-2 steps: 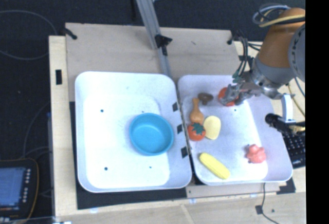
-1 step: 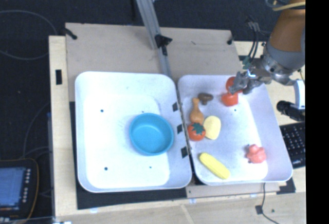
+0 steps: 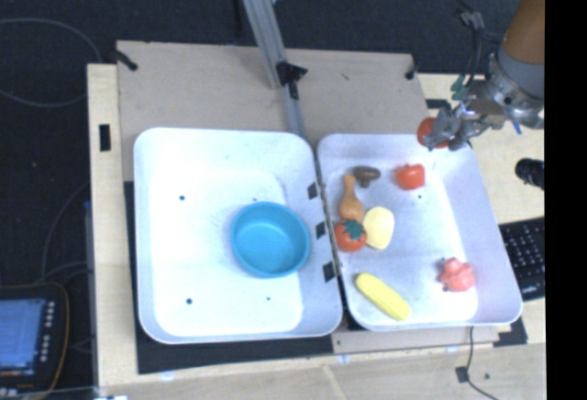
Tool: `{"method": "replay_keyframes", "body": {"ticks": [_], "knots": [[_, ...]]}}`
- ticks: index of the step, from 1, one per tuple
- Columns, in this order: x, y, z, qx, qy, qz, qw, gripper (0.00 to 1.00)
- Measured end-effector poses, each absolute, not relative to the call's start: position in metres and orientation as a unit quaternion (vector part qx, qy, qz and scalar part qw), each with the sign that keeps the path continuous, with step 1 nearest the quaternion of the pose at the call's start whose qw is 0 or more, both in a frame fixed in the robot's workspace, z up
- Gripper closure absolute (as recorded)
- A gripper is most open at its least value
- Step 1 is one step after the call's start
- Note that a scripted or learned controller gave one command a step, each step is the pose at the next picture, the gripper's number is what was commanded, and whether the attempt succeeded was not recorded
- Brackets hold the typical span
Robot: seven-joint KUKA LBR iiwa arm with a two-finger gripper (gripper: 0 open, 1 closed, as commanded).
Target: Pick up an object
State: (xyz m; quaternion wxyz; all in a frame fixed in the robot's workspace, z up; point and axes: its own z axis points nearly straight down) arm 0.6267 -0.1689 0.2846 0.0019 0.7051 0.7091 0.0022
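From the camera above the bench, the gripper [image 3: 447,134] was seen at the far right corner of the right bin [image 3: 491,233], raised over the rim, with a small red object [image 3: 429,132] caught between its fingers. So the pincer was closed on that red piece, and the pick looked already made. The object hung just off the bin's far edge, apart from everything below.

Down in the right bin, a red tomato-like piece [image 3: 410,175] was lying near the far edge, close beneath the gripper. A brown mushroom [image 3: 366,174] and a tan drumstick [image 3: 349,198] were set along the left wall, with a second red tomato [image 3: 349,235] touching a pale yellow lemon [image 3: 379,227] beside them. A yellow banana [image 3: 382,295] was placed near the near edge and a pink toy [image 3: 456,273] by the near right corner. In the left bin [image 3: 165,205], a blue bowl [image 3: 269,238] was sitting toward the middle.

To finish the step well, the lift would best be carried straight up and slowly, it was judged. The grasp appeared to be taken at one side of the red object, so a sudden swing could shake it loose. The squeeze should be kept steady until the piece was well clear of the rim.
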Motion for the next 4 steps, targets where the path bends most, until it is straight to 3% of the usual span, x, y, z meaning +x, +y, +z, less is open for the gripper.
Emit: {"method": "replay_keyframes", "body": {"ticks": [2,4], "knots": [[0.612,-0.059,0.286,0.704,0.710,-0.0001,-0.001,1.00],[0.576,0.052,0.256,0.704,0.710,-0.0013,-0.002,1.00]]}}
